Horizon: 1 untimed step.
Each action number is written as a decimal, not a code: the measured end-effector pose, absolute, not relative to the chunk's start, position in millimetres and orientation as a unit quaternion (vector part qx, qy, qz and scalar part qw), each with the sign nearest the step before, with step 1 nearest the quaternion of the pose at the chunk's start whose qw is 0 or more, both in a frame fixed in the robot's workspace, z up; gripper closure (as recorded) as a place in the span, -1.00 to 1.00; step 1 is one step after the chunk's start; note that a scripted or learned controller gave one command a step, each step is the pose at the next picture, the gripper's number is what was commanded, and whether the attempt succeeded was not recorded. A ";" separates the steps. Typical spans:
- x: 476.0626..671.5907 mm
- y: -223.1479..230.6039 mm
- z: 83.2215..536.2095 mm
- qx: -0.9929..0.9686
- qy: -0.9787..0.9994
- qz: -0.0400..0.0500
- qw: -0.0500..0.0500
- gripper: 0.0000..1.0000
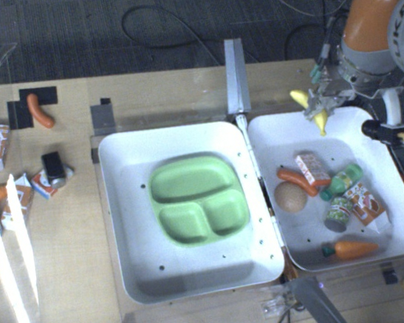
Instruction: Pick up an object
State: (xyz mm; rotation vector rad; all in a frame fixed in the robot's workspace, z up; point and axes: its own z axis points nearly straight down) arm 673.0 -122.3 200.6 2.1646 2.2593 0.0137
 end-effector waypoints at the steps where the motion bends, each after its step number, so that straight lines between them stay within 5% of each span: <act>1: 670.6 -120.6 184.4 0.674 0.739 0.002 0.003 1.00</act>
